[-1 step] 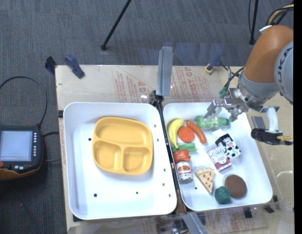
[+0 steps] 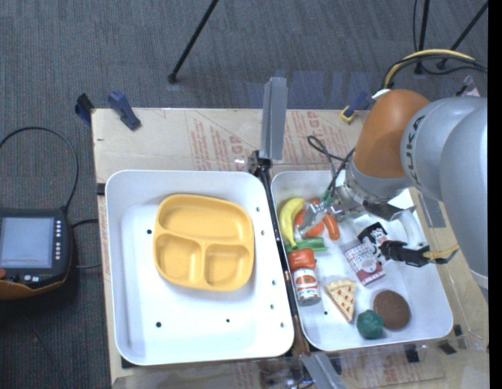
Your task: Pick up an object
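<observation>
The claw (image 2: 318, 215) sits low in the right bin (image 2: 433, 298), among a banana (image 2: 289, 215), a carrot (image 2: 331, 226) and a green piece; whether it grips anything, I cannot tell. A yellow divided plate (image 2: 206, 241) lies in the left bin (image 2: 134, 298)
</observation>
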`<state>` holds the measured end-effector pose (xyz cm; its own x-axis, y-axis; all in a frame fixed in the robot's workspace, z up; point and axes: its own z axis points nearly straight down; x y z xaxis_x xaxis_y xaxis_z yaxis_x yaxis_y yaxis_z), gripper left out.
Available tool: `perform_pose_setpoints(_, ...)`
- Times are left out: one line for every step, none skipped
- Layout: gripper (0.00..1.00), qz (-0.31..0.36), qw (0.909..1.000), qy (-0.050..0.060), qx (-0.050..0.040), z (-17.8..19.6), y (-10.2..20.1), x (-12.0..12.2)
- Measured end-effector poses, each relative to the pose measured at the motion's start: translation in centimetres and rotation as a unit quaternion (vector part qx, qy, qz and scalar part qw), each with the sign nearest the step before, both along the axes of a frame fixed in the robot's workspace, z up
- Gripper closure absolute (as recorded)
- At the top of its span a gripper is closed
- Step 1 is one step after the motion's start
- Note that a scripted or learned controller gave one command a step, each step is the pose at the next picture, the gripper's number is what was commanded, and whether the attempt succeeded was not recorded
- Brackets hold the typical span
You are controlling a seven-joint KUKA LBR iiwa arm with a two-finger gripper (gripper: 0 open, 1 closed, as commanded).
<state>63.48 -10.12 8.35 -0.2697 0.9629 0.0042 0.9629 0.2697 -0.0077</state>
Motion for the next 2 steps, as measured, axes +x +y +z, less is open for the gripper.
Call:
perform_pose_setpoints(1.00, -0.003, 1.0000, 0.003, 0.0011, 0.6, -0.1, -0.1)
perform_pose_setpoints(1.00, 0.029, 0.9996, -0.007, -0.0006, 10.7, 5.4, 1.1)
